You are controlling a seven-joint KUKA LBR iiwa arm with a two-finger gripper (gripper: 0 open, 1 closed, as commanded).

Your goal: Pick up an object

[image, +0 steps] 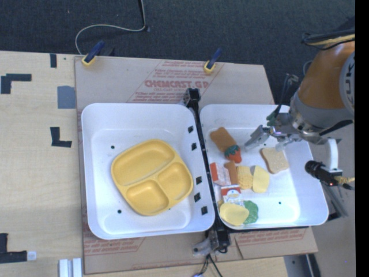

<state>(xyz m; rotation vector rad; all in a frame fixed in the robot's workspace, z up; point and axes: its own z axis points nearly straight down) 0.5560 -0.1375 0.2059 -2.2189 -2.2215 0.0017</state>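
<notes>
Progress looks nil so far: nothing is lifted, and every item lies on the floor of the right bin (305, 209). The pincer (260, 137) hangs over that bin's upper middle, its fingers spread apart with nothing between them. Whether the tips touch the bin floor cannot be told from this slant.

The candidates sit in a loose cluster. At seven o'clock from the pincer lies a brown block (222, 138) with a small green and red piece (233, 152) at its lower end. At four o'clock, close by, is a bread slice (274, 160). Lower down are a pale yellow piece (260, 179), a waffle-like square (245, 177), and near the bin's front rim a yellow round (233, 214) touching a green leafy piece (251, 210). The left bin (101, 172) holds a yellow divided plate (151, 176).

The arm (323, 88) enters from three o'clock, wrist bent so the pincer points toward nine o'clock and downward. Choosing a target, closing on it and raising it all remain, in my judgement.
</notes>
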